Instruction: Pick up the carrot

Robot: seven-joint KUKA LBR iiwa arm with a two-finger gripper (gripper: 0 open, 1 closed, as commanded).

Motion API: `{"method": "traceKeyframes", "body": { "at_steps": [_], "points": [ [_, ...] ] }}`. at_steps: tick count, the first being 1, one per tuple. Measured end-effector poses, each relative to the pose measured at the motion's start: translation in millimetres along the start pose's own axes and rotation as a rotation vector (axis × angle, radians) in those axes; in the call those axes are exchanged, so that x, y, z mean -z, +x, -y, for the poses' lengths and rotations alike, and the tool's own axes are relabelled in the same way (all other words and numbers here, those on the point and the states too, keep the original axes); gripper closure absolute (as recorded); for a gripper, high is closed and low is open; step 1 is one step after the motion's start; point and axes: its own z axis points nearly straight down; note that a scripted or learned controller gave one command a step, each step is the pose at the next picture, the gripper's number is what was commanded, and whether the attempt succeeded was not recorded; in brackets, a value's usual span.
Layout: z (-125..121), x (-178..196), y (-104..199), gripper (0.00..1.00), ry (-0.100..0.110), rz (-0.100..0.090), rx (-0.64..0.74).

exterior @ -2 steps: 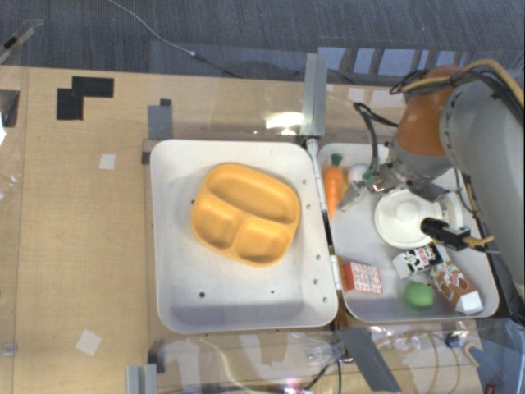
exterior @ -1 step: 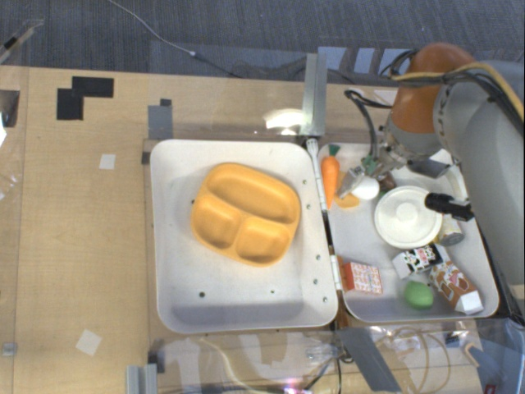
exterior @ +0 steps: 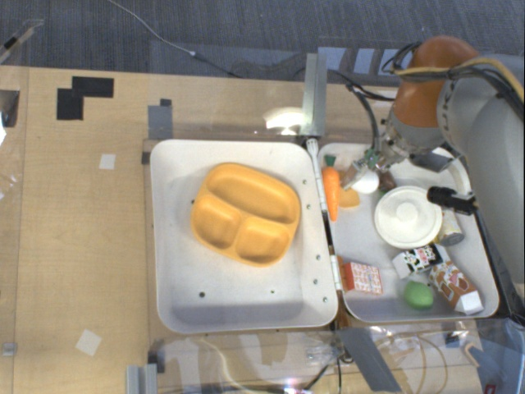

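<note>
From above, the arm [exterior: 484, 130] reaches in from the right, and its grey bulk and the orange band [exterior: 426, 80] cover the right bin's [exterior: 369, 245] far right corner; the arm itself is cut off at the picture's edge. Its tip comes down over the far part of that bin, amid cables and small pale parts that blur together. There I cannot tell whether the jaws are spread or pressed together, nor whether they touch anything. The carrot [exterior: 330, 194] lies flat in the right bin, hard against its left wall, with its green end toward the far side. It is just left of the arm's tip, and nothing is seen gripping it. Touching its right flank is a small pale orange lump [exterior: 349, 198] too blurred to name, and beside that is a small white round thing [exterior: 367, 183], equally unclear. Nearer the middle of the bin sits a white bowl [exterior: 408, 216]. Below it stand a cow-patterned carton [exterior: 421, 259] and a brown carton [exterior: 451, 286], with a green ball [exterior: 419, 295] between them and the near wall and a red packet [exterior: 361, 278] to the left. The left bin [exterior: 164, 220] holds a yellow divided plate [exterior: 244, 213], set at a tilt to the walls. Glare whitens the desk [exterior: 82, 245] just beyond the two bins.
</note>
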Motion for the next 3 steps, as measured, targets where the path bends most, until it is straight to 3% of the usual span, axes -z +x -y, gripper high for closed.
{"method": "traceKeyframes", "body": {
  "at_steps": [1, 2, 3],
  "points": [
    [-12.1, 85.8, 77.3, 1.00, -0.005, -0.007, -0.240],
    [-10.5, 84.2, 76.0, 0.00, -0.002, -0.007, -0.243],
    [49.4, 12.1, 25.4, 0.00, 0.008, -0.009, -0.215]
  ]
}}
